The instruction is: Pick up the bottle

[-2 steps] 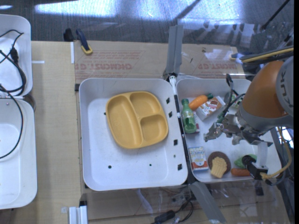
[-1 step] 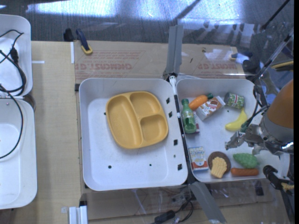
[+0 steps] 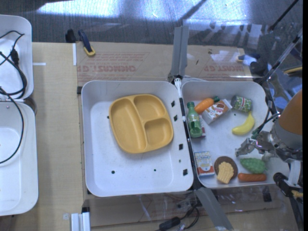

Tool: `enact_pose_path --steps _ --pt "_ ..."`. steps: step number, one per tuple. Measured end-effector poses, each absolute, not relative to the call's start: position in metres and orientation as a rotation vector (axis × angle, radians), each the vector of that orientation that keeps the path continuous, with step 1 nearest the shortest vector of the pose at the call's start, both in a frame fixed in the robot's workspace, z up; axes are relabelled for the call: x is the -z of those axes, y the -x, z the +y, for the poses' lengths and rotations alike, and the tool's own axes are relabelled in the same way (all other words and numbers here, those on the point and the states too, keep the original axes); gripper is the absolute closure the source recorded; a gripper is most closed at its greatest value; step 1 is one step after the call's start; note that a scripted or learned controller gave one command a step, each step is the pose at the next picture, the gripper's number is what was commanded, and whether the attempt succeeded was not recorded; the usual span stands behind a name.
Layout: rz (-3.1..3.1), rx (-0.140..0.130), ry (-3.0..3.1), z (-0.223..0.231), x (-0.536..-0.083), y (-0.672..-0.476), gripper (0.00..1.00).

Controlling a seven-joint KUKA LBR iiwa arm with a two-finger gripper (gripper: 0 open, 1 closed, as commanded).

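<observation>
While the green bottle (image 3: 194, 121) lies against the left wall of the right-hand bin (image 3: 226, 86), just beside the divider, my jaws (image 3: 250, 146) hang well apart from it over the same bin's right side, spread open with nothing between them. I read this as the approach step: no contact made, the pick not yet begun. Between me and the target sit a banana (image 3: 244, 125), a small carton (image 3: 216, 111) and a carrot (image 3: 207, 103), with a green can (image 3: 242, 103) farther back; below me lie a green vegetable (image 3: 253, 165), a second carrot (image 3: 251, 177) and a cookie (image 3: 225, 170). The next move, as I judge it, calls for crossing leftward above this clutter, squaring my jaws across the bottle's narrow body, then descending. The yellow divided plate (image 3: 141, 122) rests in the left bin (image 3: 96, 143) on the worktop (image 3: 53, 129).
</observation>
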State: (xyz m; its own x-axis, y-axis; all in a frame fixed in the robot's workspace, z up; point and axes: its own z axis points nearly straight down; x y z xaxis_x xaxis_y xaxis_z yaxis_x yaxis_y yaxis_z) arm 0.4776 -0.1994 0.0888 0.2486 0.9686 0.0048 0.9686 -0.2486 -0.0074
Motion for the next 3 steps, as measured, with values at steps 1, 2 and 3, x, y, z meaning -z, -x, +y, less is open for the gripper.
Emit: enact_pose_path --steps 1,2,3 --pt "-2.044 -0.005 2.383 -0.125 -0.187 -0.497 0.00" --pt "-2.328 0.001 2.106 -0.138 -0.091 -0.478 0.00" --pt "-2.317 -0.005 2.119 -0.077 -0.189 -0.548 0.00"
